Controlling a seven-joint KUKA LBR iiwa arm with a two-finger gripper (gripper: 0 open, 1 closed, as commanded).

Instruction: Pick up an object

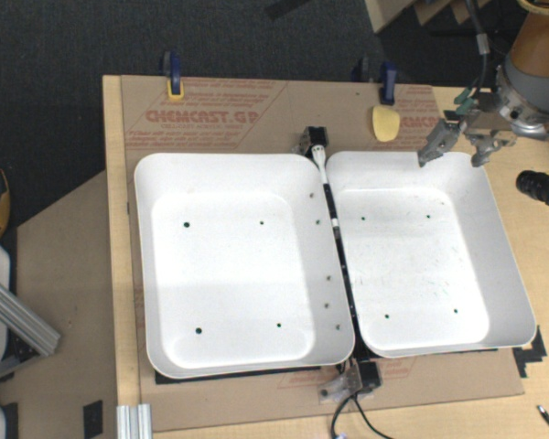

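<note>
Plainly, the pick is not yet done: going from the left, the left bin [229,273] shows only its bare white floor, and so does the right bin [421,263] beside it. Behind them, on the brown board [256,108] just past the right bin's back rim, lies a small yellow object [385,123], seemingly the one thing to take. Further right the jaws [457,149] hang apart and hold nothing, over that bin's back right corner, so the whole grasp remains.
</note>
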